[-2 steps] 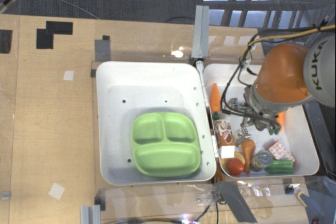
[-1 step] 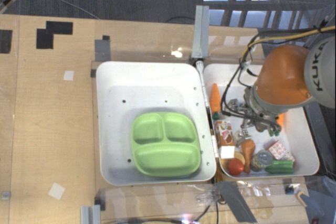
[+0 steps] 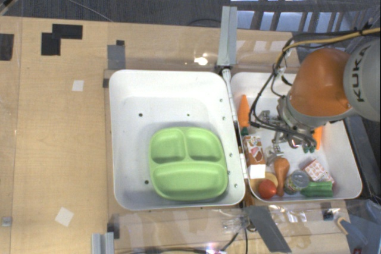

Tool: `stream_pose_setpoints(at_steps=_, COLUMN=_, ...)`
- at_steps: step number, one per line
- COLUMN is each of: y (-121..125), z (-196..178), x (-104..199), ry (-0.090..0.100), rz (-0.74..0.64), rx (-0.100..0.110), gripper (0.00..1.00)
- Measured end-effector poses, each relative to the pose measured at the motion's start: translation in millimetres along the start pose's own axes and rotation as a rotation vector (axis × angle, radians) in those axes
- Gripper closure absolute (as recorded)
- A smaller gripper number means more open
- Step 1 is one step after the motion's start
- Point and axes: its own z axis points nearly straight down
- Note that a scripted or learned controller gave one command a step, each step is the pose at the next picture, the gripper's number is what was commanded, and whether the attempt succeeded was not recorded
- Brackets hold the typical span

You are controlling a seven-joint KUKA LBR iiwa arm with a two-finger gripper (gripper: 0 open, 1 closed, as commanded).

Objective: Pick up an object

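Note:
My gripper (image 3: 290,141) hangs low over the middle of the right bin (image 3: 352,171), under the arm's orange band (image 3: 319,84). Just beneath and in front of it lie an orange-brown drumstick-shaped piece (image 3: 280,168), a red tomato (image 3: 267,188) and a small can (image 3: 298,179). A carrot (image 3: 243,111) lies along the bin's left wall. A printed packet (image 3: 255,149) and a white block (image 3: 257,171) sit to the gripper's left. The wrist hides what lies directly under it.
The left bin (image 3: 128,98) holds a green divided plate (image 3: 188,162). In the right bin's front right corner are a green piece (image 3: 317,189) and a pink patterned packet (image 3: 318,170). An orange piece (image 3: 318,137) peeks out beside the wrist. Cables loop around the arm.

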Motion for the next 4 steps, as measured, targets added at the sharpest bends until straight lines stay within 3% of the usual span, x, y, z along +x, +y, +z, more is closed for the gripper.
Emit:
stream_pose_setpoints(at_steps=1, y=-12, z=0, x=0, ry=-0.001, rz=-0.014, rx=-0.001, gripper=0.00)
stream_pose_setpoints(at_steps=2, y=2, z=-1, x=22, ry=-0.008, rz=0.072, rx=0.002, gripper=0.00)
stream_pose_setpoints(at_steps=3, y=2, z=-15, x=17, ry=-0.024, rz=0.068, rx=0.006, gripper=1.00)
stream_pose_setpoints(at_steps=4, y=-9, z=-126, x=13, ry=0.000, rz=-0.192, rx=-0.001, gripper=1.00)
